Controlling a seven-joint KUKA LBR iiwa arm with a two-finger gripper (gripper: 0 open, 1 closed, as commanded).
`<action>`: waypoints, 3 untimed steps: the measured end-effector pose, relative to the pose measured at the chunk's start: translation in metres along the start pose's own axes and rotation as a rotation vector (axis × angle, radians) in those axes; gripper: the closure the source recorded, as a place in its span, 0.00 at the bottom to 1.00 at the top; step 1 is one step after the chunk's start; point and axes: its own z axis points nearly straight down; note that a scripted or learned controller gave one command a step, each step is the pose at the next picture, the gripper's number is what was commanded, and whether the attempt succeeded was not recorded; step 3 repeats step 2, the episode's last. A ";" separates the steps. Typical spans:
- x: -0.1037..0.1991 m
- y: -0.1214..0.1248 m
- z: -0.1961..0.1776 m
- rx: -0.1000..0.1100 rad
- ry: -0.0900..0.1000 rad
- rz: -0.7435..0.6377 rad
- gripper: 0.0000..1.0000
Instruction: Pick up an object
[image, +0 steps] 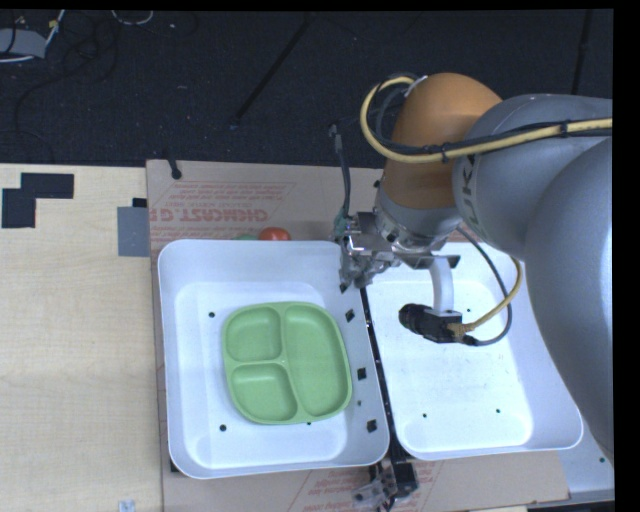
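Arm (540, 200) first: grey, bulky, orange-banded, reaching in from the right and hanging over much of the right bin (470, 415). Left bin (190, 400) next, just beside it, the two rims touching along a middle seam. Green divided plate (287, 362) lying flat in the left bin, near its centre, probably the thing to pick up. Gripper (358, 262) poised over that seam toward the far end, near the plate's far right corner but not above the plate; how wide open, impossible to tell from this angle, and nothing seen in its hold. Main risk, as a judgement: coming straight down from here and striking the rims instead of the plate. Second risk: a flat, wide, smooth plate, with little to pinch except its raised edge, likely to slip or tilt out of a grasp. Smallest, a red round thing (273, 235) just behind the left bin's far rim, outside it, a poor target and easy to knock away.
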 end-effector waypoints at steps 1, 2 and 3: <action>0.042 0.018 -0.006 -0.002 0.000 0.001 1.00; 0.041 0.017 -0.005 0.000 -0.002 0.001 0.00; 0.041 0.017 -0.005 0.000 -0.002 0.001 0.00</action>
